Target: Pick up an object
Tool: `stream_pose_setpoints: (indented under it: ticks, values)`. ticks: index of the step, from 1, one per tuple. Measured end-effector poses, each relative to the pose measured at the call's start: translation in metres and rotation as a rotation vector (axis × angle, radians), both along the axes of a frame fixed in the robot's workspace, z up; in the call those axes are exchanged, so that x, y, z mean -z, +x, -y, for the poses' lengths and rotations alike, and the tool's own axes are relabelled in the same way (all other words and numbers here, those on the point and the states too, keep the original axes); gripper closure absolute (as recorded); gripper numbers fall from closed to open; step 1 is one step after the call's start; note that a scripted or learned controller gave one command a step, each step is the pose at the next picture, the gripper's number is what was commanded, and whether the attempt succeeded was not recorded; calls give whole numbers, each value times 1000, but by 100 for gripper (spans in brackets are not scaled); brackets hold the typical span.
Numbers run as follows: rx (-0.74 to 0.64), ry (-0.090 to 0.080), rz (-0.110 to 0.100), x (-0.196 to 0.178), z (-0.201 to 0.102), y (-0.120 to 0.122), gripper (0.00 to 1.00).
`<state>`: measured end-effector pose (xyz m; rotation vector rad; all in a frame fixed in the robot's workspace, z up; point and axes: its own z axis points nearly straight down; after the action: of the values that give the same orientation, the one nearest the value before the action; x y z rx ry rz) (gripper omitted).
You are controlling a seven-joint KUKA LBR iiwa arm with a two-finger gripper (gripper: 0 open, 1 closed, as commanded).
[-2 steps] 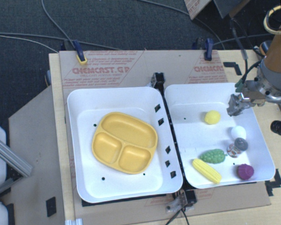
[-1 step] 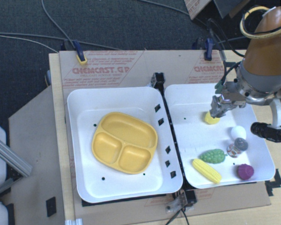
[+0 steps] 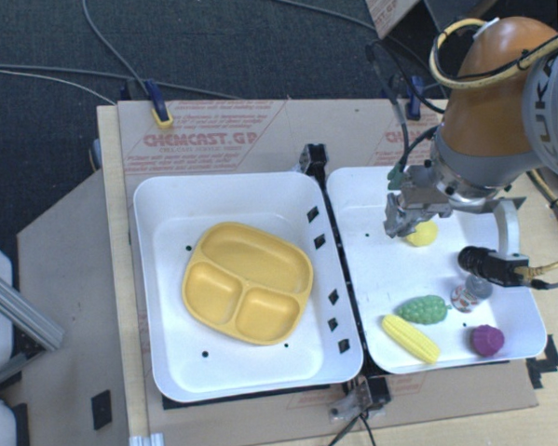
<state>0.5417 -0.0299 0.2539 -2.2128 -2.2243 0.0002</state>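
Observation:
My gripper hangs low over the back of the right bin, directly over a small yellow object that peeks out beneath it. Whether the object sits between the fingers is hidden by the gripper body. Nearer the front of that bin lie a green bumpy toy, a yellow corn cob and a purple toy. A small clear, glassy object rests beside the green one.
The left bin holds a yellow divided tray. A black clip strip runs between the two bins. The arm's grey and orange body looms over the right bin's back right corner, with cables around it.

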Motion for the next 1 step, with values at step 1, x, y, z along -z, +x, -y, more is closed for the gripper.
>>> stream_pose_setpoints:
  ticks: [1]
  values:
    - [-1,-1,4,9,-52,24,100]
